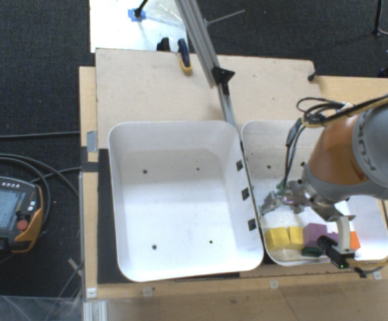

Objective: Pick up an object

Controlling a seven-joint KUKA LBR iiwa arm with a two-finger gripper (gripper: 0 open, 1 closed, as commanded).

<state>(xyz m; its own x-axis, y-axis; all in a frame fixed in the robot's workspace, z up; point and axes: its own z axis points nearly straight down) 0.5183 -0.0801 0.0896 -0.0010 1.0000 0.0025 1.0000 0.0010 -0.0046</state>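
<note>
Floor: dark carpet (33, 79) all round, with cables trailing over it on the left.
Surface: a pale wooden surface (154, 85) carrying both bins, with a slanting metal pole (197, 29) crossing above it.
Arm: the grey arm (361, 156) with its orange band reaches in from the right, bent down over the right bin.
Left bin: the left bin (124, 199) shows me bare white bottom with a few dark dots.
Right bin: the right bin (264, 146) holds all the loose things, gathered along its near wall.
Pendant: a control pendant (3, 212) lies on the carpet, well apart from the work.
Tool: the tool (279, 199) hangs low by the right bin's left wall, just above the yellow blocks; I cannot tell how far open it is, and I see nothing held in it.
Yellow blocks: the yellow blocks (282, 237) sit side by side, touching.
Purple block: the purple block (314, 233) stands just right of them.
Orange piece: the orange piece (354, 241) is partly hidden, further right.
Green piece: the green piece (310, 251) lies at the near wall.
Step in hand: I judge it the approach, with no grasp made yet.
Next move: probably a short descent onto the yellow blocks, minding the bin wall close beside them.
Count: two bins; what look like two yellow blocks; one purple, one orange, one green.
</note>
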